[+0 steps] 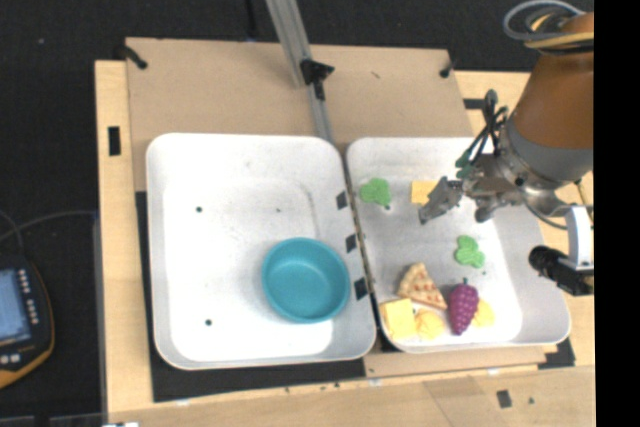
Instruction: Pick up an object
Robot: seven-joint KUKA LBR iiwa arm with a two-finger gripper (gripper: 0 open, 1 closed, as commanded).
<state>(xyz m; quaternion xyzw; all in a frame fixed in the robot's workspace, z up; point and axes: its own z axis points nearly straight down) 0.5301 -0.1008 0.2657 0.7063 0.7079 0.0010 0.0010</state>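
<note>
The gripper [455,200] hangs over the upper middle of the right bin [540,320], reaching in from the right with the orange band [555,100] of the arm behind it; its two fingers stand apart, moderately wide, with nothing between them, so it holds no object. Just beside its left fingertip [433,210] lies a yellow block [424,190], partly under the fingers, and this looks the likeliest target, since the open jaws are already poised near it. A green piece [375,192] sits further left, close to the wall between the bins, where a grasp would be cramped. Another green piece [469,252] lies below the gripper, apart from the rest and easy to reach. At the near edge the remaining toys crowd together: a waffle wedge [421,286], purple grapes [462,307] and yellow cheese [402,319] touch or overlap, so fingers coming down there might catch two things or slip. The left bin [200,175] holds a blue bowl [304,279] near its lower right corner, well apart from the gripper. Judging from this, the pick is not yet made; the next move calls for a descent and closing on one object
</note>
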